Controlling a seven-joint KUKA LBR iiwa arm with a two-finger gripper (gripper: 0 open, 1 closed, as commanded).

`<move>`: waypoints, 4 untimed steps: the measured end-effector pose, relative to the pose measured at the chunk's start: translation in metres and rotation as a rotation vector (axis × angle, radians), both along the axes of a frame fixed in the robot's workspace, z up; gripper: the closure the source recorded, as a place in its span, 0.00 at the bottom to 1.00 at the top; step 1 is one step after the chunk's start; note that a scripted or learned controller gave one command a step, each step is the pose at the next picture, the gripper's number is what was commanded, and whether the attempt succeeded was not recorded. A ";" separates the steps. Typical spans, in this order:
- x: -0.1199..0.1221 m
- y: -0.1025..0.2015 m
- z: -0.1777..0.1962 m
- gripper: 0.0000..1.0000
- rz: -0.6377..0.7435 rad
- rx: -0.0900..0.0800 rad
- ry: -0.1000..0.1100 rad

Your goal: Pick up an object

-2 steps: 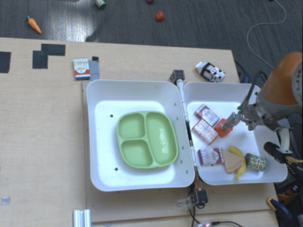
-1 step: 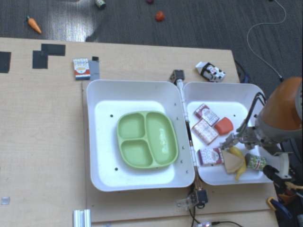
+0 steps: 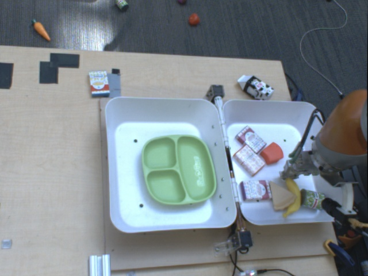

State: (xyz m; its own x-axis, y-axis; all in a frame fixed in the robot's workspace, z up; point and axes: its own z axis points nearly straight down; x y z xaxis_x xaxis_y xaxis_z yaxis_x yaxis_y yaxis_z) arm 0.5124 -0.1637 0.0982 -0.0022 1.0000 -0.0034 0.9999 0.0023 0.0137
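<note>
Objects for picking lie in the right bin (image 3: 270,117), and you'll find them bunched toward its middle and near edge. Start with the bench (image 3: 52,171), a pale wood top carrying two white bins side by side. Your arm (image 3: 348,131) comes in from the right, grey below an orange band, and hangs over the right bin's far-right part. The left bin (image 3: 123,154) holds a green divided plate (image 3: 178,168) lying flat, three compartments facing up.

In the right bin, a tan bread slice (image 3: 282,197) lies near the front wall, with a yellow banana (image 3: 294,195) curved across its right edge and touching it. Just left of the bread sits a small dark-red carton (image 3: 256,190). Two more red-and-white cartons (image 3: 250,148) lie further back, close together, and a red block (image 3: 272,152) sits just beside them on the right. A green bottle (image 3: 313,200) lies on its side at the right, touching the banana's end.

The gripper (image 3: 292,171) points down just above the banana's top end. You can't tell from this angle how far the fingers are parted, nor whether they touch the banana; nothing is visibly held between them.
</note>
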 end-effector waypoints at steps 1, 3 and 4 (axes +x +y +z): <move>0.000 0.000 0.000 0.00 0.000 0.000 0.000; -0.020 0.038 0.000 1.00 0.001 -0.002 -0.005; -0.020 0.038 0.000 0.00 0.001 -0.002 -0.004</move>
State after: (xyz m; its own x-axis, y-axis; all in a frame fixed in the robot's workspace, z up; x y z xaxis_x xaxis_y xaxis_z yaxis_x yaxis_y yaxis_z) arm 0.4919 -0.1261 0.0982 -0.0029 1.0000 -0.0055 0.9998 0.0030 0.0180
